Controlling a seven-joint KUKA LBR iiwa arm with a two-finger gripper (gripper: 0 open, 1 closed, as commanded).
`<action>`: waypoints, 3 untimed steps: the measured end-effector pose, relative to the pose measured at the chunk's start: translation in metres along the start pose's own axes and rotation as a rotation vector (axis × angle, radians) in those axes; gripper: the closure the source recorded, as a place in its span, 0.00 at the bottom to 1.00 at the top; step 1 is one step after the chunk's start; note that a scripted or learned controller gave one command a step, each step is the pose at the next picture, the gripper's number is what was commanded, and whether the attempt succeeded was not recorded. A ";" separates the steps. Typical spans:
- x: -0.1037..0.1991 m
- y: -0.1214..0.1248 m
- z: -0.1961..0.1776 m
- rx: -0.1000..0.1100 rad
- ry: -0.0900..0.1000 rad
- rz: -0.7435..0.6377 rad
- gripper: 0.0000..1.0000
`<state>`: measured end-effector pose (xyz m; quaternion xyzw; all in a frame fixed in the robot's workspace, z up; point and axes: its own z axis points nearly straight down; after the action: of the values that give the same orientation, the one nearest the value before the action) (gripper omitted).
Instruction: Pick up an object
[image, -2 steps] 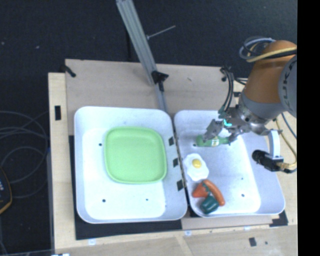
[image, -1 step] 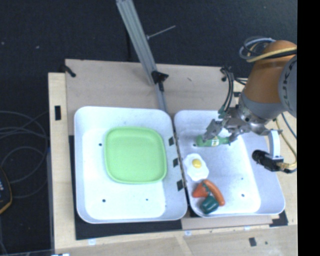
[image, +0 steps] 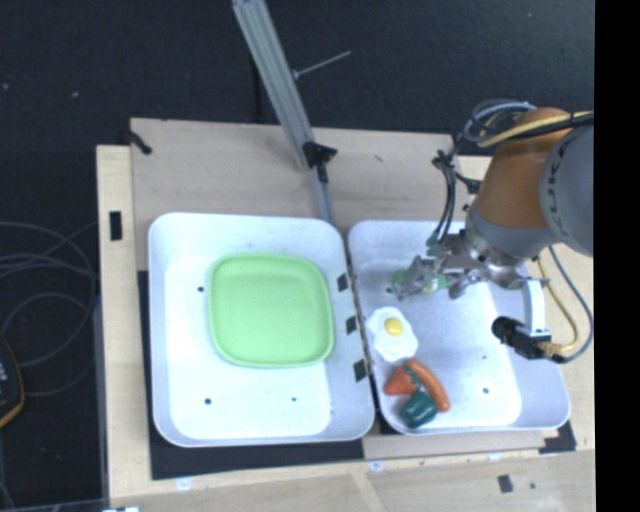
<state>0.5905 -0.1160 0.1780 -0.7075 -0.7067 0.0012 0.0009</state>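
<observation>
Nearby: fried egg (image: 391, 333), carrot (image: 427, 380), green plate (image: 270, 309).

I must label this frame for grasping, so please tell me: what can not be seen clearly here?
- Hand: small and blurred in the camera view; finger state unclear.
- Green toy: partly under the orange toy; shape unclear.
- Arm: cut off by the right edge.
</observation>
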 end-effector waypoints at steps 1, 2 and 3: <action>0.005 0.002 0.044 0.000 0.000 0.000 0.00; 0.005 0.002 0.078 -0.002 0.000 0.000 0.00; 0.005 0.004 0.065 -0.009 0.001 0.001 1.00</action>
<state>0.5940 -0.1111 0.1134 -0.7077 -0.7065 -0.0024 -0.0020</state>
